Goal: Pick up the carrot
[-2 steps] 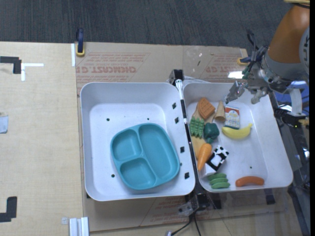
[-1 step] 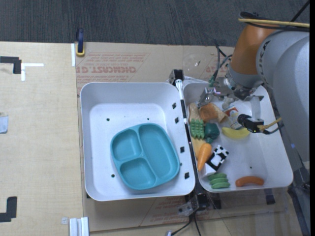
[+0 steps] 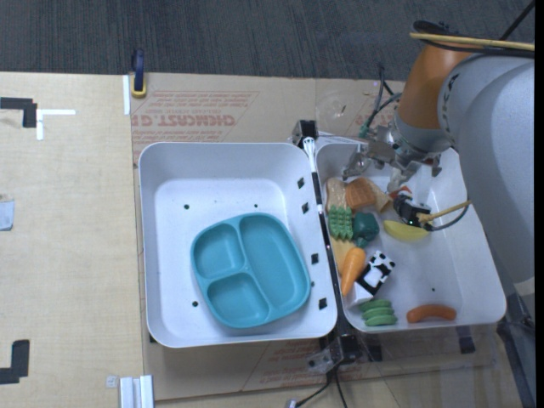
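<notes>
The orange carrot [image 3: 349, 267] lies in the right bin [image 3: 463, 266] close to its left wall, pointing toward the front. My gripper [image 3: 376, 170] hangs over the back of that bin, above a piece of bread [image 3: 359, 195], some way behind the carrot. Its fingers stand apart with nothing between them. The grey arm with its orange band [image 3: 429, 75] reaches in from the right.
Around the carrot lie a green corn cob [image 3: 340, 222], a dark green vegetable [image 3: 366, 225], a yellow banana [image 3: 405, 230], a black-and-white block [image 3: 376, 273], green pea pods [image 3: 377, 313] and a red sausage [image 3: 431, 314]. The left bin [image 3: 170, 185] holds a teal divided plate [image 3: 249, 269].
</notes>
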Controlling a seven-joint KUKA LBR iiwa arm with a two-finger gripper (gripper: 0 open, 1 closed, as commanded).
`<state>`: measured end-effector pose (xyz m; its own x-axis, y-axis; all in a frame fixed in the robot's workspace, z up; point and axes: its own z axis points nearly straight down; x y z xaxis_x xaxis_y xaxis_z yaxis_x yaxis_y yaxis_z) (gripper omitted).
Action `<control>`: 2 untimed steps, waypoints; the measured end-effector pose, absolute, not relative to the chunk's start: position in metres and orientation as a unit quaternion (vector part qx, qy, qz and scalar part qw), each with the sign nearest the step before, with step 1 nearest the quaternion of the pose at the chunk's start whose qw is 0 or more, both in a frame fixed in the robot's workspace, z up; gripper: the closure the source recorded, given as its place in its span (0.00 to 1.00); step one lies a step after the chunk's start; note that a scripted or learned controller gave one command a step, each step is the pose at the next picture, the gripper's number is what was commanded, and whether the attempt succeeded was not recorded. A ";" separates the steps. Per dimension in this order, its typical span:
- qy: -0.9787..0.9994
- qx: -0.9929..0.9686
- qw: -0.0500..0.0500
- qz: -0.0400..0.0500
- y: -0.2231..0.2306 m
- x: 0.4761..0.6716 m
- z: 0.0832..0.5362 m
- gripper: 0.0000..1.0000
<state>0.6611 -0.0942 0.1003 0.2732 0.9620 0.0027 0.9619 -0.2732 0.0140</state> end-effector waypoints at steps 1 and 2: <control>0.605 0.796 -0.001 -0.002 -0.094 0.568 0.098 0.00; 0.484 0.875 -0.002 -0.002 -0.096 0.543 0.091 0.00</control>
<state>0.5428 -0.0962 0.0911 0.5312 0.8473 -0.0009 0.8473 -0.5312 -0.0056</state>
